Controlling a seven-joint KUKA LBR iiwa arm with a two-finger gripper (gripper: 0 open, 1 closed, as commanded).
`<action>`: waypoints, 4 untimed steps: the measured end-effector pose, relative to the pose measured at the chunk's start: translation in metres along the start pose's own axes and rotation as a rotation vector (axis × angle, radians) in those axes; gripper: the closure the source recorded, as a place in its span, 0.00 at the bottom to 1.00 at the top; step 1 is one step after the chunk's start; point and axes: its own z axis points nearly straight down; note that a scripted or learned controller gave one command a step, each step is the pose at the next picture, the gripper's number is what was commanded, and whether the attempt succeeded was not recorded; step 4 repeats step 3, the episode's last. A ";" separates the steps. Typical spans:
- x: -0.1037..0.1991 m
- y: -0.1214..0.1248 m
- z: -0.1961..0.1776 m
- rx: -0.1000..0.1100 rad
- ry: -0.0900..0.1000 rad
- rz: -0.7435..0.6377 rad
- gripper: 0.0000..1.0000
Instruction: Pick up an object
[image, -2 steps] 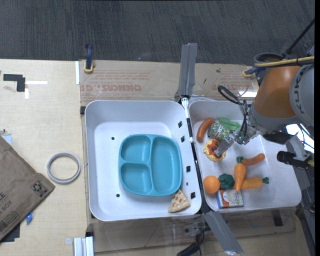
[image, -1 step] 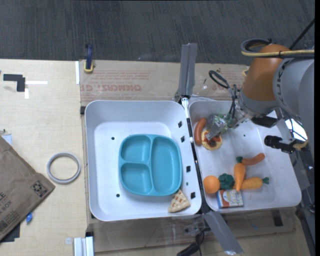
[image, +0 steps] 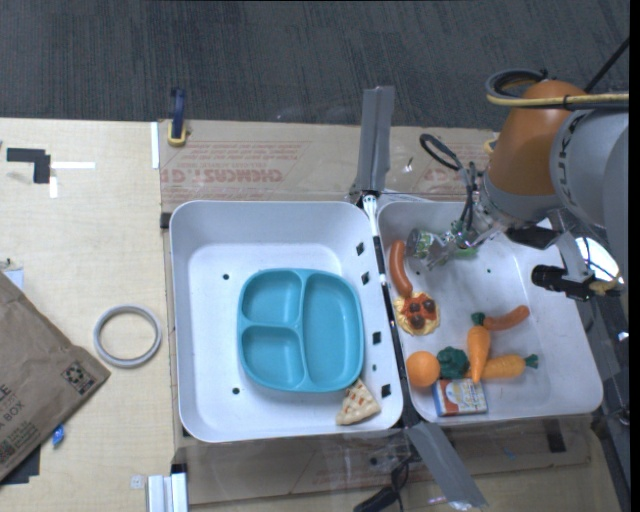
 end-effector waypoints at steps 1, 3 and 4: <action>0.047 0.048 -0.097 0.013 0.006 0.108 1.00; 0.038 0.043 -0.139 0.016 0.004 0.359 1.00; 0.038 0.043 -0.139 0.016 0.004 0.359 1.00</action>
